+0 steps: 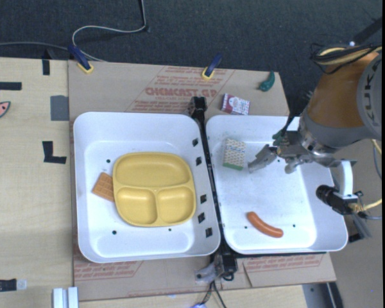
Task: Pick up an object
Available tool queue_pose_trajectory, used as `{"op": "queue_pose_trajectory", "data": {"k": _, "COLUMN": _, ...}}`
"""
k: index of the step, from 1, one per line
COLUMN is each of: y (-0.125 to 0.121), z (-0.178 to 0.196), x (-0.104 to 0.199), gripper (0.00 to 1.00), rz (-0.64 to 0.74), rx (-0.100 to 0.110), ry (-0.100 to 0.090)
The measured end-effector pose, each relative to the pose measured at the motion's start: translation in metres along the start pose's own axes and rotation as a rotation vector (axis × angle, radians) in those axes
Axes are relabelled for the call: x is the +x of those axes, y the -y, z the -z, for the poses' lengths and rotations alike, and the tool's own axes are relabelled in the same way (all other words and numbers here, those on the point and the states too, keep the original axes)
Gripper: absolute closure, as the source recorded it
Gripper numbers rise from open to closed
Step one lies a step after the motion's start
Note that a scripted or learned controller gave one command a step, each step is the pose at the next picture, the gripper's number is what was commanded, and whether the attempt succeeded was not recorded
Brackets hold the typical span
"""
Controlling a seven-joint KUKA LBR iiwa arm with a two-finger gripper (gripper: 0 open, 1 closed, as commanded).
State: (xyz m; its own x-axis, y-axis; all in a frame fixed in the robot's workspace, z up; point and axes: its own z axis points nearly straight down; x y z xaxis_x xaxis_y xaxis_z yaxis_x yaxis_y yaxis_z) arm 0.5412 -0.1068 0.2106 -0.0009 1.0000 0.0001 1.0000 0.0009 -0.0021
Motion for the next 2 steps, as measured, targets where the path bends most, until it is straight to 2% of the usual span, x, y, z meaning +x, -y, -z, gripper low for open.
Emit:
{"op": "queue_pose_trajectory", "data": {"k": 1, "y": -0.041, "z": -0.123, "x": -0.027, "gripper": 0.0, "rz": 0.0, "rx": -0.006, "ry": 0.001}}
{"op": "queue_pose_trajectory", "data": {"k": 2, "y": -0.023, "z": -0.124, "x": 0.005, "gripper": 0.0, "rz": 0.0, "rx": -0.007, "ry": 0.002}}
